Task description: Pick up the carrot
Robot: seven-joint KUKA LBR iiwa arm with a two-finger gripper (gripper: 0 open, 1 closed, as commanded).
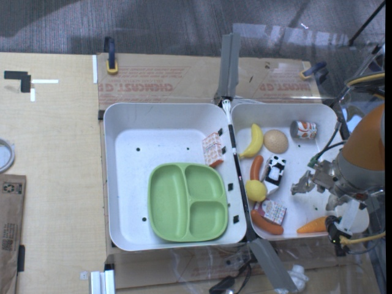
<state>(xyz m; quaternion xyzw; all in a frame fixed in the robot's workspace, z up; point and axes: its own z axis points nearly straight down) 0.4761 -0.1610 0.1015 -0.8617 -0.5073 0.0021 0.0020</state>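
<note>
The orange carrot point(312, 226) lies flat at the near right corner of the right bin point(288, 112), its tip pointing left. My gripper point(305, 185) hangs over the right part of that bin, a little beyond the carrot and apart from it. The grey arm with its orange band point(367, 143) comes in from the right, above it. Nothing shows in the gripper's grasp.
The right bin also holds a banana point(253, 141), a tan egg-shaped item point(275, 141), a small can point(304, 129), a black-and-white toy point(275, 170), a lemon point(255, 190), two red sausages point(266, 223) and a packet point(274, 211). The left bin point(122, 164) holds a green divided plate point(188, 202) and a snack packet point(212, 147).
</note>
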